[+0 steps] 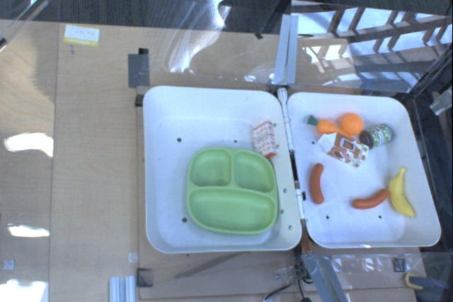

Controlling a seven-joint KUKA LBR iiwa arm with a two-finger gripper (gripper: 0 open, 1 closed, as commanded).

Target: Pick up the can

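The can is small, green and dark, and lies on its side near the back right of the right bin. It touches a white and red carton on its left. An orange sits just behind and to the left of the can.
In the right bin there are also a small carrot, two sausages and a banana. The left bin holds a green divided plate and a small red and white packet.
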